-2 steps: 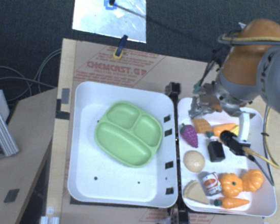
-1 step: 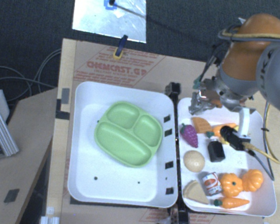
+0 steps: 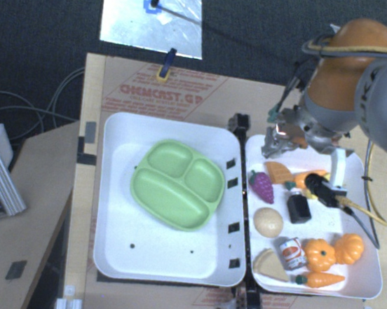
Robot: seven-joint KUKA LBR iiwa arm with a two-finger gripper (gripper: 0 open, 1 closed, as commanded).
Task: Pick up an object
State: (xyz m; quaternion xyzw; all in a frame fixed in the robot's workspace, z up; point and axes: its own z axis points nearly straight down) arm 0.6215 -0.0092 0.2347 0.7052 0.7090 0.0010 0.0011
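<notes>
The arm comes in from the right and its gripper (image 3: pixel 274 145) is over the far left corner of the right bin (image 3: pixel 317 290), close to the wall between the two bins. I cannot tell if the gripper is open or closed, because the view from above does not make it clear. I see no object held in it.

All the loose objects are in the right bin. An orange wedge (image 3: pixel 278 173) is just beside the gripper, on the near side of it. Purple grapes (image 3: pixel 262 186) lie next to the wedge, close to the left wall of the bin. A pale egg (image 3: pixel 268 222) lies nearer to me than the grapes, and a black block (image 3: pixel 299 209) is to the right of the egg. A small can (image 3: pixel 291 253) lies on its side in the near part of the bin. It touches a pumpkin (image 3: pixel 320 254), and a second pumpkin (image 3: pixel 349 248) sits just beside the first one, on its right. A carrot (image 3: pixel 322 279) lies along the near wall, below the pumpkins. A pale slice (image 3: pixel 271 265) lies in the near left corner, beside the can.

The left bin (image 3: pixel 114 196) holds a green plate (image 3: pixel 175 183) with three compartments. It lies flat in the far half of the bin, a little turned. Both bins stand on a cardboard sheet (image 3: pixel 159 93) with red print.
</notes>
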